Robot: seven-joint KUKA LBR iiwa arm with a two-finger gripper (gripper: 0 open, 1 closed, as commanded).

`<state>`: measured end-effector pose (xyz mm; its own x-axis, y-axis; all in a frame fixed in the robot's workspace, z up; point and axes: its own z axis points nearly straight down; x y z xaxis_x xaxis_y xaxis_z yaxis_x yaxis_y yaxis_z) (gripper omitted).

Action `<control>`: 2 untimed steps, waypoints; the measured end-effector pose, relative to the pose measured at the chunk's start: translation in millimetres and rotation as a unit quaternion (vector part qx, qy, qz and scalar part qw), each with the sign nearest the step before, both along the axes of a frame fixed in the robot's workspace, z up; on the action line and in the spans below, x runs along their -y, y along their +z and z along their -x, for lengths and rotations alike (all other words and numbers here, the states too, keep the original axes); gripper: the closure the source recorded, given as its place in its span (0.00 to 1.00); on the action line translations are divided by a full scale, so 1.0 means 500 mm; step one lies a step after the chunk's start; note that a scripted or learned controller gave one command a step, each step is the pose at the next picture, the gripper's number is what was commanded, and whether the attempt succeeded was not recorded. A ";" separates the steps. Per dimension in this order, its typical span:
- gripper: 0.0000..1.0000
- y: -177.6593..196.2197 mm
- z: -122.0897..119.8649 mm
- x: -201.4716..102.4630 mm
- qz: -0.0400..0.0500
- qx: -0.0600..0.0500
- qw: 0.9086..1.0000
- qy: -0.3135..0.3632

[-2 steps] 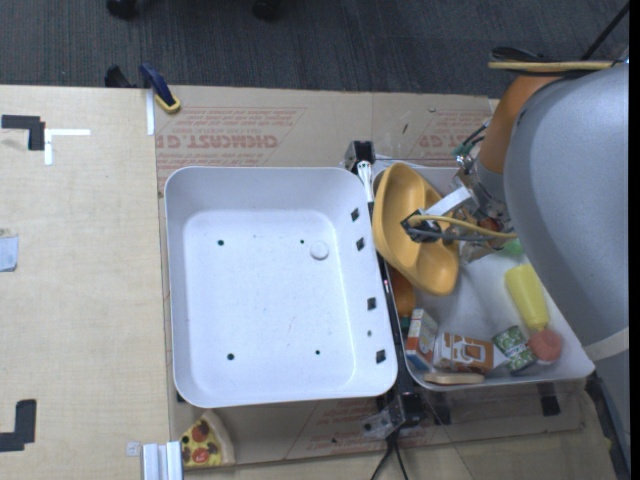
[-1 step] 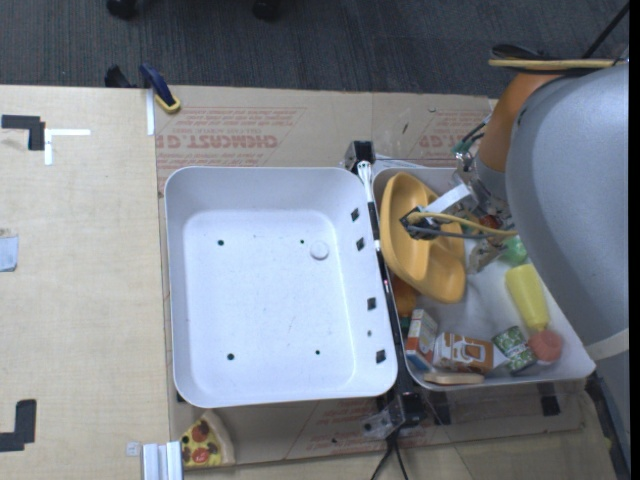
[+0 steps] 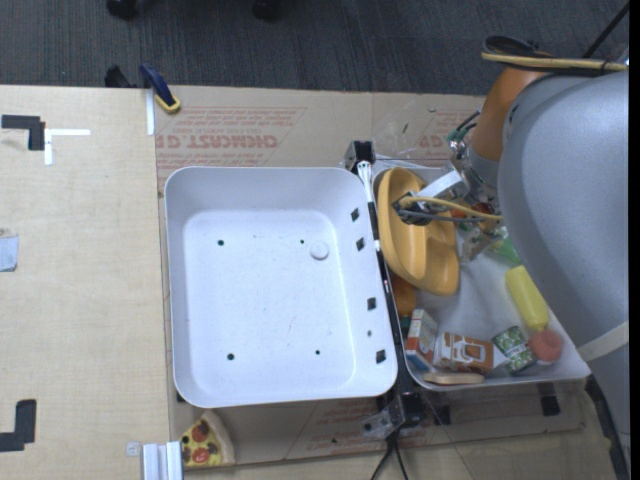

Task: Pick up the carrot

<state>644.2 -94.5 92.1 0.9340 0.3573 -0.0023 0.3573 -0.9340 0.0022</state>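
The grey arm (image 3: 570, 218) reaches in from the right over the right bin (image 3: 500, 380). Its gripper (image 3: 455, 206) hangs low over the bin's far half, right beside a tilted yellow bowl (image 3: 420, 243). A small orange piece (image 3: 403, 296), likely the carrot, shows against the bin's left wall under the bowl's near edge, mostly hidden. A thin orange sliver (image 3: 472, 211) also shows at the gripper, and I cannot tell what it is. The gripper is apart from the orange piece by the wall.
The right bin also holds a yellow corn cob (image 3: 527, 298), a red tomato (image 3: 547, 345), a green packet (image 3: 511, 349), a small carton (image 3: 455, 351) and a tan stick (image 3: 455, 377). The left bin (image 3: 190, 268) holds a small white disc (image 3: 319, 251). A toy pizza slice (image 3: 203, 443) lies outside.
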 end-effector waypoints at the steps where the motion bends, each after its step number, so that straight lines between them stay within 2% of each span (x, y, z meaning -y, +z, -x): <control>1: 0.00 -0.002 0.102 0.011 0.000 -0.002 0.997 -0.071; 2: 0.00 0.001 0.231 0.009 0.000 0.000 0.999 -0.038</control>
<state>528.9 -99.1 92.4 0.9586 0.2848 -0.0017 0.2848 -0.9586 0.0024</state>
